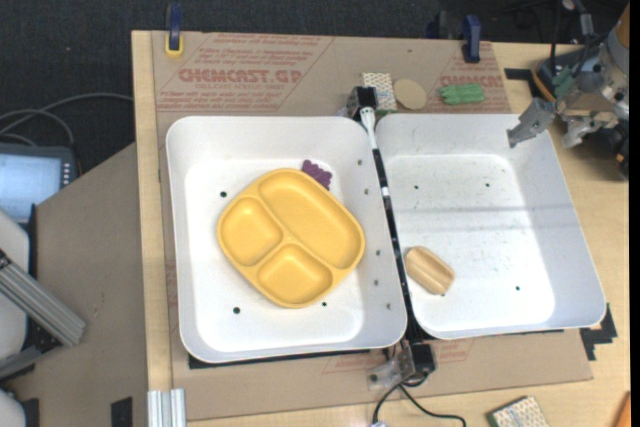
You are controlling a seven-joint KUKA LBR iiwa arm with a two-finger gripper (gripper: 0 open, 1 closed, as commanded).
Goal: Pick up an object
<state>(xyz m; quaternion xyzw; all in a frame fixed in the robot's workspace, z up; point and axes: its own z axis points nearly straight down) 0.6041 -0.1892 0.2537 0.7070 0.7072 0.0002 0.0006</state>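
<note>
Hovering at R bin's (560, 215) far corner: gripper (527, 125), nr tan block (429, 270).

The bench carries two white bins (190, 215), the left one holding one yellow divided plate (290, 237) and one small purple thing (318, 174), the right one holding one tan block (429, 270).

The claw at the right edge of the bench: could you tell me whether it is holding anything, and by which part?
Nothing is held. The claw hangs over the right bin's far corner, with nothing in it.
</note>
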